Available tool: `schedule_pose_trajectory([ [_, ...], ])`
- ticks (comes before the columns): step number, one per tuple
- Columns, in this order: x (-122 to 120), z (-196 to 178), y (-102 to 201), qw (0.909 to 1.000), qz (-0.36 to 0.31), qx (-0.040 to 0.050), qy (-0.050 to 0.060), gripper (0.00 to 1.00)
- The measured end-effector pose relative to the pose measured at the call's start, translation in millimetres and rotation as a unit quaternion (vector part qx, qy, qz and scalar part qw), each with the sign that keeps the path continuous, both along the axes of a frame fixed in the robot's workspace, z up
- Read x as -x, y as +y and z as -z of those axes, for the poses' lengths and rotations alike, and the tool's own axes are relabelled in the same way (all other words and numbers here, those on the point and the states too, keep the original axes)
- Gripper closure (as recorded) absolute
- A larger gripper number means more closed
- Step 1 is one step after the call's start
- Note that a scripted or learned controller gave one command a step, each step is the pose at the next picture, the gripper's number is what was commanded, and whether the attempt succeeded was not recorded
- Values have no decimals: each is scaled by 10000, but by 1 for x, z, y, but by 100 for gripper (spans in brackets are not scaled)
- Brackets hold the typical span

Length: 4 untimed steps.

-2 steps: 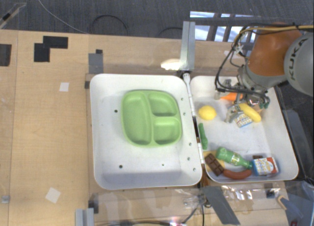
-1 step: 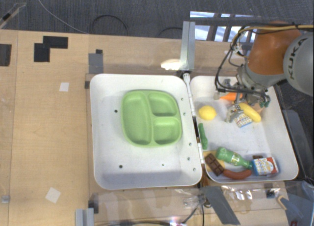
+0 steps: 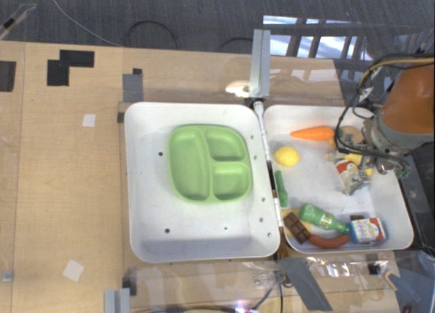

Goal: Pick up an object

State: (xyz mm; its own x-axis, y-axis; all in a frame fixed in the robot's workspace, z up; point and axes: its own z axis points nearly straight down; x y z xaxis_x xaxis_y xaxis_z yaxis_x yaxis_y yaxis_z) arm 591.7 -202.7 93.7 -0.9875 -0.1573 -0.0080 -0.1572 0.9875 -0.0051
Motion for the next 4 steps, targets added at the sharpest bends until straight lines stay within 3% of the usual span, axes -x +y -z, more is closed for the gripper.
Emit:
schedule_pose_trajectory([
  [1,-1,4,45,9987,-515,2,-35,0],
  [2,-68,6,83,10000,5,-15,73,0],
  [3,-74,5,83,9999,3,-21,152,0],
  [4,-74,6,81,9997,-173,-30,145,0],
])
